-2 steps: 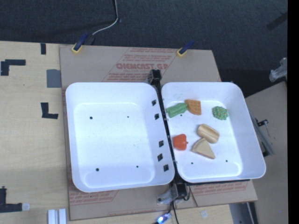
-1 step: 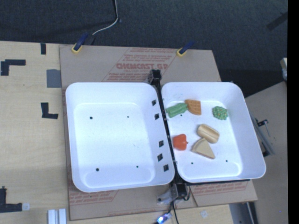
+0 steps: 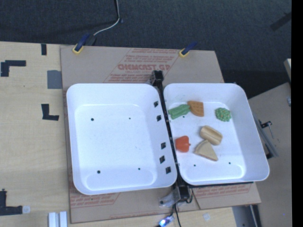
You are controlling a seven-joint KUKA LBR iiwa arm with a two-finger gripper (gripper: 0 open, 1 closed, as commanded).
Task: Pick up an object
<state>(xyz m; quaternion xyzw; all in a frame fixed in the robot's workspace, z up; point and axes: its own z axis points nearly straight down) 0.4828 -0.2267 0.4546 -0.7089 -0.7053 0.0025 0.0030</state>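
1. Picking a target comes first: all six candidates lie in the right bin; the left bin needs no visit.
2. Pincer state: can't tell from this view, so I'd confirm it's spread wide before any descent.
3. Best bet imo is the green bumpy piece. It sits apart from the rest, near the right wall but not touching, w/ room on both sides.
4. Second choice is the red piece: compact, but close to the divider between the bins, so one side could foul the wall. Approach w/ the closing axis running parallel to the divider.
5. Avoid pairs that crowd each other. The green pod and the orange-brown piece lie just beside one another, maybe touching. The tan roll and the tan wedge are also v. near, so a grab there risks nudging or catching two.
6. Come straight down over the centre of the target, close across its narrow width, then lift slowly and check sth is actually held before moving off.
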